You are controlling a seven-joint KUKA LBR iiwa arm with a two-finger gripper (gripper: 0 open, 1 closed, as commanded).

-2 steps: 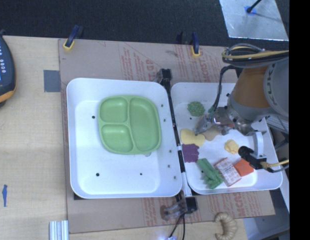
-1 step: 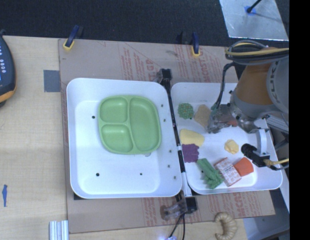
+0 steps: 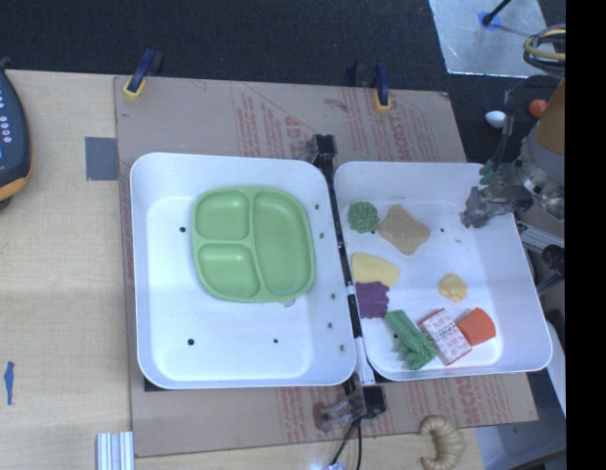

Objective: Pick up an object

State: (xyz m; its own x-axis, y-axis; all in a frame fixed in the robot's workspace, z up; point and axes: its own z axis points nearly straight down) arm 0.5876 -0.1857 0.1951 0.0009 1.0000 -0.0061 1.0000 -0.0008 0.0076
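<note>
The right bin (image 3: 498, 360) holds several toy foods: a green broccoli (image 3: 362, 216), a tan bread slice (image 3: 404, 229), a yellow piece (image 3: 374, 268), a purple grape bunch (image 3: 372, 300), a green leafy piece (image 3: 410, 337), a red-and-white packet (image 3: 443, 335), an orange block (image 3: 478, 326) and a small yellow lump (image 3: 452, 286). My gripper (image 3: 478, 210) hangs over the bin's upper right corner, well right of the bread slice. Nothing shows between its fingers.
The left bin (image 3: 165, 360) carries a green divided plate (image 3: 254, 243). A tan curled toy (image 3: 442, 441) lies on the bench below the right bin. A teach pendant (image 3: 4, 135) sits at the far left. Clamps (image 3: 381, 88) pin the cardboard at the back.
</note>
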